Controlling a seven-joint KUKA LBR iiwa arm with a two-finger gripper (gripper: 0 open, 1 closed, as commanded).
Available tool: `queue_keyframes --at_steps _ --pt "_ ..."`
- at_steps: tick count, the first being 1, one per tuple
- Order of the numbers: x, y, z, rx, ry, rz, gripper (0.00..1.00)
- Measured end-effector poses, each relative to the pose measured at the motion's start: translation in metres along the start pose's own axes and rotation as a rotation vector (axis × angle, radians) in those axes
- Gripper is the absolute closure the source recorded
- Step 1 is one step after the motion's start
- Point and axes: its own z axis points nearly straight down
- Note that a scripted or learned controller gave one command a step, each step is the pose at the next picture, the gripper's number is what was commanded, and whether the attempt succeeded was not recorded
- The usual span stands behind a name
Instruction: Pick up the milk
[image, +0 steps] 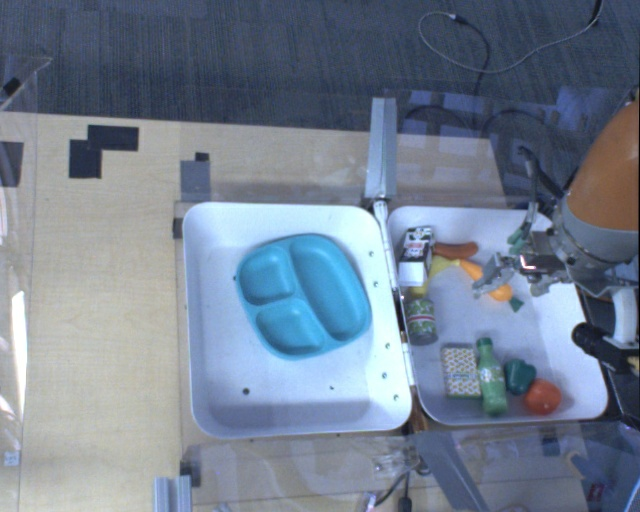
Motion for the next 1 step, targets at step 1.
queue_keyframes --at_steps 1 --pt "0.0008 0.002 -0.0117 -0.006 0.0 -0.003 1.0"
